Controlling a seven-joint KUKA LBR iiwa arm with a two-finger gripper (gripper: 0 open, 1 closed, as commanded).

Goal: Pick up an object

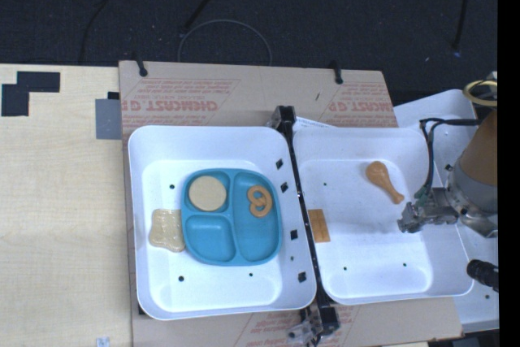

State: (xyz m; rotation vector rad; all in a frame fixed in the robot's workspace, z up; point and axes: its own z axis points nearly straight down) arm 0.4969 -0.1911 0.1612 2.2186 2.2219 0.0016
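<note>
A tan toy drumstick (383,180) lies in the right bin (366,272), toward its far right part. My gripper (411,221) hovers at the right side of that bin, a little to the right of and nearer than the drumstick, apart from it. An orange flat piece (318,226) lies at the right bin's left wall. In the left bin (154,150) a blue divided plate (231,240) bears a round tan cookie (206,193) and a pretzel (259,201). A pale toast slice (166,230) lies just left of the plate.
A black divider clamp (294,207) runs between the two bins. Cardboard (252,97) lies under both bins. The arm's grey body and orange band (487,150) stand over the right bin's right rim. Bare bin floor spreads in the near part of the right bin.
</note>
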